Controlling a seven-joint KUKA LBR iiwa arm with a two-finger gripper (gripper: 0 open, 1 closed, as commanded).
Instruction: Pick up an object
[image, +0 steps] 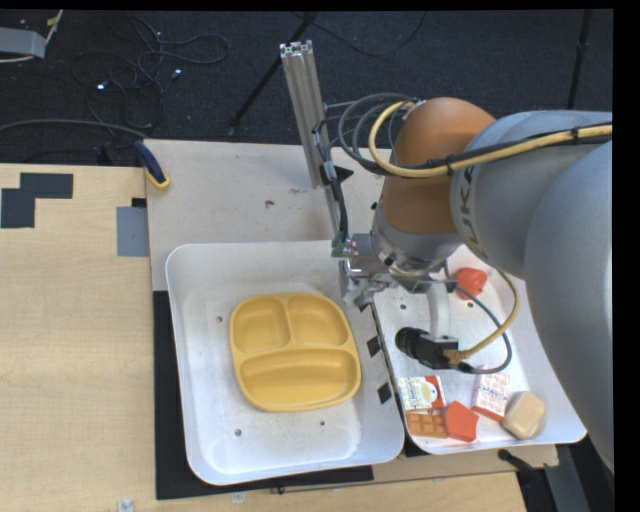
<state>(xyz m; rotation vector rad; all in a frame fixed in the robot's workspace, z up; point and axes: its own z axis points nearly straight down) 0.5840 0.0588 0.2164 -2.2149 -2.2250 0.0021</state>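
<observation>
The grey arm's gripper (362, 283) hovered above the bins' shared rim, beside a yellow compartmented plastic tray (295, 350). Whether it gripped anything could not be told.

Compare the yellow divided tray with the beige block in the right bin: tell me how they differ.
The yellow divided tray is far larger than the beige block. The tray lies in the left bin, with no other objects near it; the block sits in the right bin among small colourful items. The tray is flat with three compartments; the block is a plain rounded lump. Both lie untouched, away from the gripper.
</observation>
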